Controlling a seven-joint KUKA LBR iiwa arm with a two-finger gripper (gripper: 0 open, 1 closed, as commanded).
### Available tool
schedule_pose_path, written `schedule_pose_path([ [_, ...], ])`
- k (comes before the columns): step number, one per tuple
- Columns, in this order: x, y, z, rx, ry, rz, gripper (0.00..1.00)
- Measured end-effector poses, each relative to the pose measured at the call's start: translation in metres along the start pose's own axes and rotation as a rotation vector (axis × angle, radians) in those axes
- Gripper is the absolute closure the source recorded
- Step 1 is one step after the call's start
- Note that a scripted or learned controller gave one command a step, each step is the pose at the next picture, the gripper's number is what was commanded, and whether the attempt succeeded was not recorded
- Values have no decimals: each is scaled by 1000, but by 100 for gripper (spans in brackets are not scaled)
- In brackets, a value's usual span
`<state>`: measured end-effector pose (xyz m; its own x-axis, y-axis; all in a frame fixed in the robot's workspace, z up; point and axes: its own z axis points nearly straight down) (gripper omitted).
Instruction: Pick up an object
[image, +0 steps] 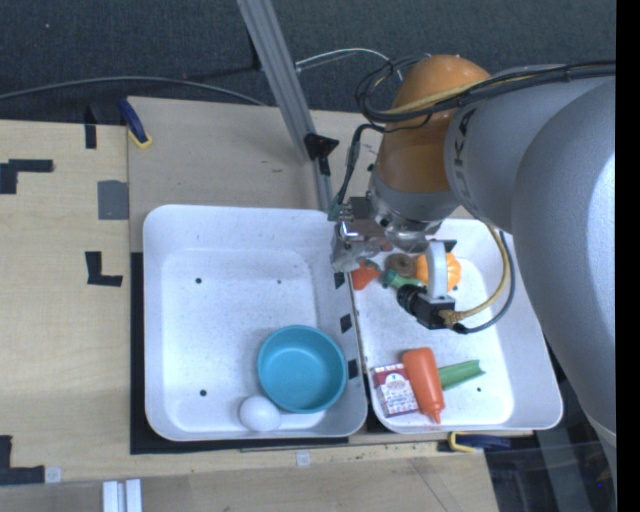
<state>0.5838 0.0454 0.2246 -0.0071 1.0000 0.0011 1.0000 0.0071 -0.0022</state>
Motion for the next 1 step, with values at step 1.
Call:
schedule_pose_path([
  [1, 52, 9, -7, -1, 1, 0, 100],
])
